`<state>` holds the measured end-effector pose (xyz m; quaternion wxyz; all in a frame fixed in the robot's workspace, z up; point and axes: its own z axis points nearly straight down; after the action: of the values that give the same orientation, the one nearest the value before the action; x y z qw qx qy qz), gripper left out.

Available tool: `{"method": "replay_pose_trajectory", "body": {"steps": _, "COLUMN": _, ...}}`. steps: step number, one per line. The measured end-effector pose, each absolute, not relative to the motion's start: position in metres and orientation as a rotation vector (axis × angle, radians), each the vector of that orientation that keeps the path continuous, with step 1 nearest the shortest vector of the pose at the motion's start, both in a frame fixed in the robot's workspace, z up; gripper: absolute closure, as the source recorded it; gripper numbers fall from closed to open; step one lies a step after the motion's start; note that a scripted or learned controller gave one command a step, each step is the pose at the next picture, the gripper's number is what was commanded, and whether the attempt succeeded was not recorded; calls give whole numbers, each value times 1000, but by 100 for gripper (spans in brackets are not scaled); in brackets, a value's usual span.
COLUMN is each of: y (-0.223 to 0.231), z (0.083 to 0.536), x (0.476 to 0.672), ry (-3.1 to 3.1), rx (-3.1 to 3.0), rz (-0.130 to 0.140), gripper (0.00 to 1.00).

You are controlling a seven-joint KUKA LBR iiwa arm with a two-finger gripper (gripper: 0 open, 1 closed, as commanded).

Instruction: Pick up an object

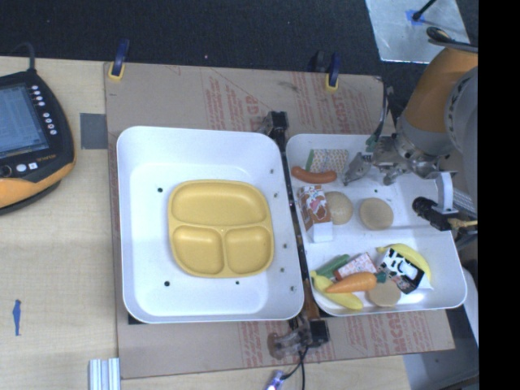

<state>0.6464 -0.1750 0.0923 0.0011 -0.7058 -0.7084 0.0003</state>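
— What are the bins holding?

— I'm seeing the left bin (134,218) carrying a yellow tray (220,226) with three compartments. The right bin (445,299) is holding the food toys: a sausage (314,175) near the top, a packet (311,204) and a white block (322,231) below it, two tan rounds (358,212) side by side, then a carrot (354,282), a banana (410,257) and a black-and-white piece (400,268) crowding the near edge.

— Any writing?

— Red print is running along the cardboard (244,96) on the surface, too faint for me to read. The pendant (28,136) screen is blurring out too.

— And the jaws (375,169)?

— They're hovering over the right bin's far end, just above the rounds, pinching nothing. Spread or pressed together, I cannot tell; the arm (439,96) is being cut off at the right.
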Motion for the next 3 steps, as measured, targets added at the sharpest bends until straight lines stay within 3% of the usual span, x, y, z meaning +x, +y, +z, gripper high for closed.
{"method": "replay_pose_trajectory", "body": {"steps": 1, "y": -211, "z": 201, "x": 549, "ry": -2224, "rx": -2218, "rz": 2, "gripper": 0}}
{"method": "replay_pose_trajectory", "body": {"steps": 2, "y": -174, "z": 139, "x": 611, "ry": -2225, "rx": -2214, "rz": 5, "gripper": 0}}
{"method": "replay_pose_trajectory", "body": {"steps": 3, "y": -212, "z": 91, "x": 498, "ry": -2224, "rx": -2214, "rz": 5, "gripper": 0}}
